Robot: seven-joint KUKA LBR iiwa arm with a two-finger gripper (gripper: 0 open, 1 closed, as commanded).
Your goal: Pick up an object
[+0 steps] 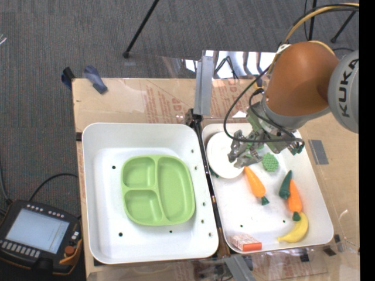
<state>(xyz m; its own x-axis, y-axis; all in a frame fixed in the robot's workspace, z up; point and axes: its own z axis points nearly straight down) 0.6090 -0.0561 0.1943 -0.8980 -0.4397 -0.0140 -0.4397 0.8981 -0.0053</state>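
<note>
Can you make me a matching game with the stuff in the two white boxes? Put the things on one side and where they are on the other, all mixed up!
Things:
1. green tray
2. banana
3. white plate
4. small orange box

Places:
A. right bin, near right corner
B. left bin, in the middle
C. right bin, near front edge, left of the banana
D. right bin, far left corner

Pairs: 1-B, 2-A, 3-D, 4-C
</note>
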